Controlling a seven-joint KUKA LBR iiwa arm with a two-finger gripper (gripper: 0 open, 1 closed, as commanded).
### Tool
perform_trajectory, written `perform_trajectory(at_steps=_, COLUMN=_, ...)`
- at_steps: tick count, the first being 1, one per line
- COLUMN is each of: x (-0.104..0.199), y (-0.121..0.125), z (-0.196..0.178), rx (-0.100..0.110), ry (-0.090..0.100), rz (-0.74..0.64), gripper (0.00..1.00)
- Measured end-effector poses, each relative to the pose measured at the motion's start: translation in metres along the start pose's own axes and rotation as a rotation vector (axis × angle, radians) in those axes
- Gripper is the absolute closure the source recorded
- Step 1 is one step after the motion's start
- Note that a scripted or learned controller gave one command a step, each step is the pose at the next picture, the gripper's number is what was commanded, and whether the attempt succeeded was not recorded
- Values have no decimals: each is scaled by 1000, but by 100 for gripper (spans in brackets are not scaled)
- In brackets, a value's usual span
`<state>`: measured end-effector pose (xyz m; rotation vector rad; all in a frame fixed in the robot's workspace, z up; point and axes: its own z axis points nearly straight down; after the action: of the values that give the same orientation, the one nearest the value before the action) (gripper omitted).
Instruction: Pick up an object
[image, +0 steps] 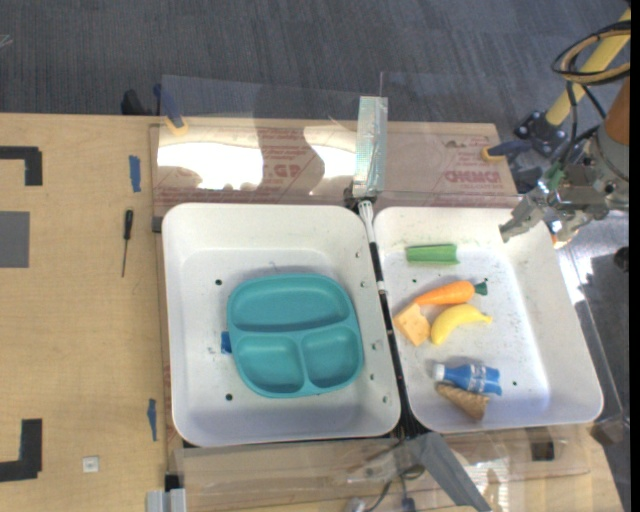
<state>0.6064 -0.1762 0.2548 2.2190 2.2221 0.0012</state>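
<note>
Nearest the camera in the right bin (575, 400) lay a brown cone-shaped piece (463, 401), touching a small blue and white bottle (470, 377) just beyond it. Farther in sat a yellow banana (458, 321) with a wedge of yellow cheese (411, 324) to its left, then an orange carrot (447, 293), and farthest of all a green block (431, 254) near the far wall. The left bin (190, 330) held a teal divided plate (294, 333). Beyond the right bin's far right corner, the gripper (530, 214) hung above the rim, well apart from every object; whether it was wide or narrow could not be told, and nothing showed in it. By this reckoning the pick had not begun: choosing, descending, closing and lifting all remained.
</note>
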Motion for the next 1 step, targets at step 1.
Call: perform_trajectory(at_steps=1, x=26, y=-3, z=139, rx=13, ry=3, rz=64, gripper=0)
